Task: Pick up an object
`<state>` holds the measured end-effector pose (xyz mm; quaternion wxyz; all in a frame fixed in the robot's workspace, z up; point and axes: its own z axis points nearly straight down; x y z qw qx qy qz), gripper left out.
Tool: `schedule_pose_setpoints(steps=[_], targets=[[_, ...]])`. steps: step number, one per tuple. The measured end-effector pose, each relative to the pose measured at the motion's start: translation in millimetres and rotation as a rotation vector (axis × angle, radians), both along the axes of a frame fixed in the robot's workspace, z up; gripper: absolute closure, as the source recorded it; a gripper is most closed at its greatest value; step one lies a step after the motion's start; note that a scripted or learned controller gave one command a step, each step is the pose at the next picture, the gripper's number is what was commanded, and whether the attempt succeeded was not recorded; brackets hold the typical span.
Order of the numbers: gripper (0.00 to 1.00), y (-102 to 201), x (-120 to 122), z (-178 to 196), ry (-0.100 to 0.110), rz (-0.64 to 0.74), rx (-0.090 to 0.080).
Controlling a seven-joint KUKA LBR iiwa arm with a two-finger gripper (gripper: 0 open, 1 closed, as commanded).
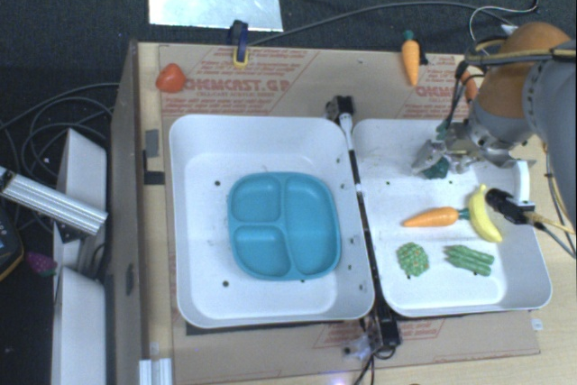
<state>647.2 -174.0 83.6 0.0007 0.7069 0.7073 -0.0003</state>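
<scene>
**Claw low in the right bin, toy food lying just below it**

You have the claw down in the upper part of the right bin, its metal fingers spread a little over a small dark green piece; you cannot tell from here whether that piece is between the fingers or just under them, so treat the claw as open and holding nothing certain.

Nearest to the claw, just below it in the view, lies the carrot. Its long axis runs almost level across the bin, orange tip pointing left, green stalk end to the right. Touching or nearly touching that stalk end, below and right of the claw, is the banana, lying steeply, top end up-left and bottom end down-right. Farther below the claw sit the round green broccoli and, to its right, the green beans, which lie crosswise with a slight downward tilt to the right.

Well to the left of the claw, in the left bin, rests a blue divided plate. Above the claw, on the table outside the bins, a second carrot points its tip downward.
</scene>
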Motion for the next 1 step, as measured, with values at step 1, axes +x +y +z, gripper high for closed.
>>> schedule_pose_setpoints(steps=[1], targets=[[1.00,0.5,1.9,12.3,-0.005,0.003,-0.001]])
